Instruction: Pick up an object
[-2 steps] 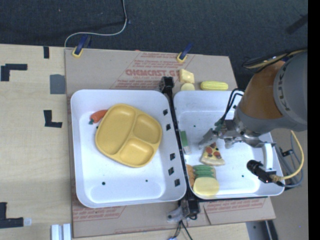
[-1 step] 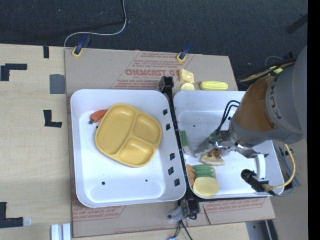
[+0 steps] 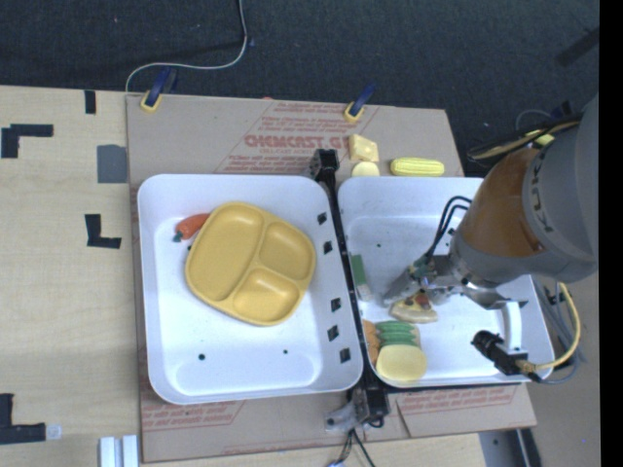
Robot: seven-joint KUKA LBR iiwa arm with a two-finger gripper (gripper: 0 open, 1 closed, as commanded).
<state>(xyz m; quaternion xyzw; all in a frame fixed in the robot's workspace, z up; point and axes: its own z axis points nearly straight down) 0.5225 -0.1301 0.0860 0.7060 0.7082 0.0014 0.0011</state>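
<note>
The gripper hangs low in the right bin, directly over a small tan toy; whether its jaws are closed cannot be told. Just below, a green-and-yellow toy crowds the target, so I judge a glancing close could nudge the tan toy aside.
</note>
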